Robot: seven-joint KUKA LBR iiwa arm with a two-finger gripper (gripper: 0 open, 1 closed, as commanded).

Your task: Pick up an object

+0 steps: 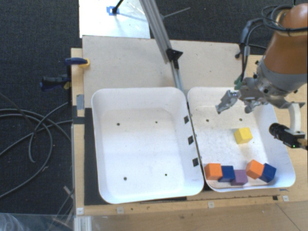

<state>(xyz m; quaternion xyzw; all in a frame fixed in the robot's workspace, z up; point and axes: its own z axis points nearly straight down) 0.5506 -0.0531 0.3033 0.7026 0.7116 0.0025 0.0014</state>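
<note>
Gripper fingers stand spread apart with nothing between them, hanging over the far part of the right bin, up and a little left of the yellow cube. One finger points out toward the divider between the two bins; the other sits closer to the wrist.

That yellow cube lies alone on the bin floor and makes a convenient landmark. Below it, along the bin's near wall, sits a cluster: an orange cube lower left of the yellow one, a blue cube touching it, then a purple block, a second orange cube and a second blue cube lower right. The left bin lies well to the yellow cube's left, beyond the divider.

The yellow cube looks the easiest candidate, since it stands apart from everything and both pairs of side faces are open. It appears to be a small, rigid block, probably light, with flat, smooth faces; it should not deform, but a grip that is off centre or on a corner could twist it out. The fingers would best close on two opposite flat faces, low on the block and square to it. The crowded pieces leave little room for fingers between neighbours.
</note>
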